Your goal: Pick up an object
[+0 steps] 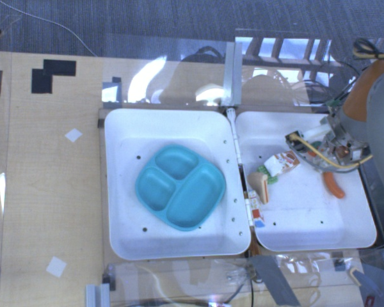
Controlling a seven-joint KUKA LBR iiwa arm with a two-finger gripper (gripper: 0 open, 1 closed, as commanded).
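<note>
Two bins sit below me: the left bin (125,235) holds a blue divided plate (180,186). My gripper (312,147) hovers over the right bin (307,232), near a small carton (281,164), sandwich (260,185) and orange sausage (333,185); its grip I cannot tell.

Robotics lab: two white bins (115,171) on wooden surface (45,190), clear shields (179,75), loose cable (45,19) on grey carpet (179,8) at top.
</note>
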